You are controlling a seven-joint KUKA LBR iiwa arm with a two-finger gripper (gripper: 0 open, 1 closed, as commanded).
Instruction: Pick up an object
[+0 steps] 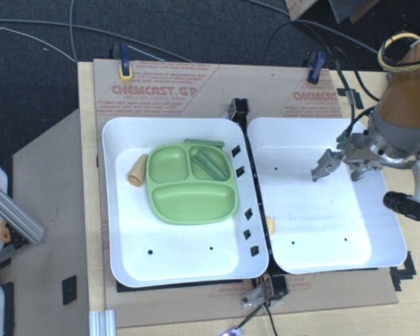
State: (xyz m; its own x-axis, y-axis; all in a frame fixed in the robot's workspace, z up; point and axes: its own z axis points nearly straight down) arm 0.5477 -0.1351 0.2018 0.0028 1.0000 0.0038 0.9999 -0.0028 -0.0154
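nothing is picked up yet — the gripper (334,164) hangs over the right bin (322,254), fingers spread and holding nothing. the objects — a green divided plate (189,194) and a small cone (136,170) — lie in the left bin (175,257), so reach and grasp remain.

The desk (196,82) is a pale board printed with red lettering, held by two blue clamps (126,61) at its far edge. Two shallow white bins, left (175,257) and right (336,250), sit on it touching side by side.

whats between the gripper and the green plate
Bare floor of the right bin, then the black divider where both bins meet; gripper, green plate, camera view.
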